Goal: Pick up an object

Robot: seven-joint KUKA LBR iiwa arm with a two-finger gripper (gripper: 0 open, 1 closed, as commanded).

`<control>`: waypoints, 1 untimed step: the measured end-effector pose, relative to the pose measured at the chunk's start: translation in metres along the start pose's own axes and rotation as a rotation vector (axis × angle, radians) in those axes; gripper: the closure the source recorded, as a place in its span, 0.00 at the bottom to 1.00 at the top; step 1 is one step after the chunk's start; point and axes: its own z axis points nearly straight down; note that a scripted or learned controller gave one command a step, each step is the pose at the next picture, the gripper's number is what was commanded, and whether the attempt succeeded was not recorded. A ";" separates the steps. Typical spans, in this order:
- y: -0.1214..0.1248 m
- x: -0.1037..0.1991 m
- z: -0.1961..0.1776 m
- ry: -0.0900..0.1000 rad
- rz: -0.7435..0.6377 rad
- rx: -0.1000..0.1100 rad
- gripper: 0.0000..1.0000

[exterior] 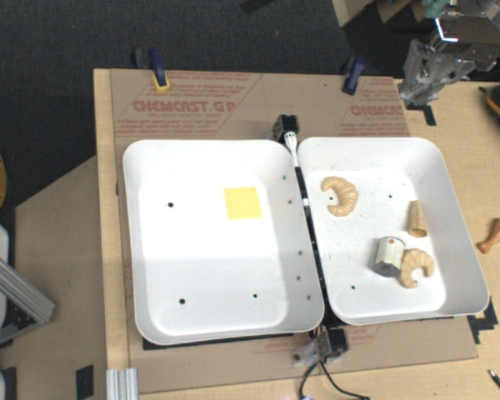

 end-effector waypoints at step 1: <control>-0.042 0.087 0.134 -0.002 -0.008 0.039 1.00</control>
